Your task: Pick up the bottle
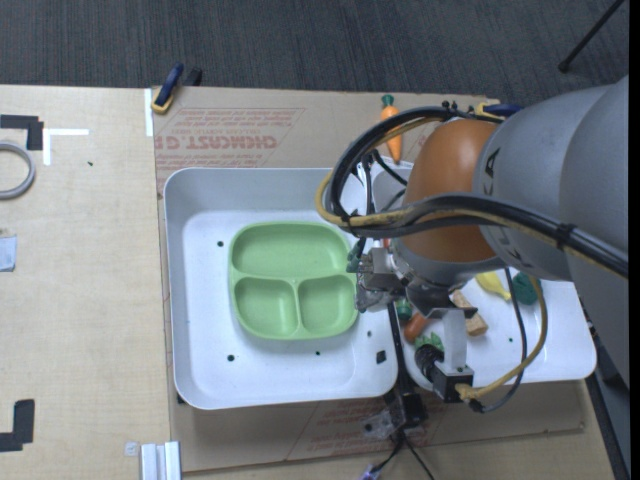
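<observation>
The claw point(378, 273) sits low at the seam between the two shallow white plastic bins, under the arm's bulky grey wrist and its glossy orange band point(448, 203), and whether it is wide, narrow or closed on anything cannot be told, since the wrist and a tangle of black and yellow cables point(360, 173) cover it from above. Just to its left, almost touching, lies a pale green moulded plastic tray point(292, 278) with three rounded compartments, one long one at the far side and two smaller ones nearer the camera; it rests flat on the smooth floor of the left white bin point(200, 298). To the right of the claw and slightly nearer the camera, in the right white bin point(560, 353), a cluster of small items peeks out from beneath the arm: a yellow curved piece point(492, 284), a tan block-like piece point(470, 320), and bits of red and green too hidden to name. A bottle cannot be made out for certain among them. Both bins sit on a brown cardboard sheet point(230, 133) with reversed red print, laid on the pale wooden counter point(80, 298).
</observation>
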Controlling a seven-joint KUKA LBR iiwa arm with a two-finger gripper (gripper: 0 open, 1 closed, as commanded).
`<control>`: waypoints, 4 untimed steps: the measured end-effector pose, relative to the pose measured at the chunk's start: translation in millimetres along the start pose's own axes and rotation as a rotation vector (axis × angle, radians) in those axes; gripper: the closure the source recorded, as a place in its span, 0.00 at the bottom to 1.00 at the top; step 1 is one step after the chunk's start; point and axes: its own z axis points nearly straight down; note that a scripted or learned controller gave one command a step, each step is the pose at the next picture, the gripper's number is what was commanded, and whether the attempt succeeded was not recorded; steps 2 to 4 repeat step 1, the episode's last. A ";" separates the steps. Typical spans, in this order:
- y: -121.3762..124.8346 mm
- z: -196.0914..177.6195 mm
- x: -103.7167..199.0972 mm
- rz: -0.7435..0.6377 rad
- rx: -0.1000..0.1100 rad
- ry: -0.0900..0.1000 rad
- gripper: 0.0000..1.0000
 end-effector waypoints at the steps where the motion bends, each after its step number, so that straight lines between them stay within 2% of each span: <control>1: -2.2 -26.4 38.3 0.089 0.001 0.000 1.00; 4: -2.2 -26.4 38.3 0.089 0.001 0.000 1.00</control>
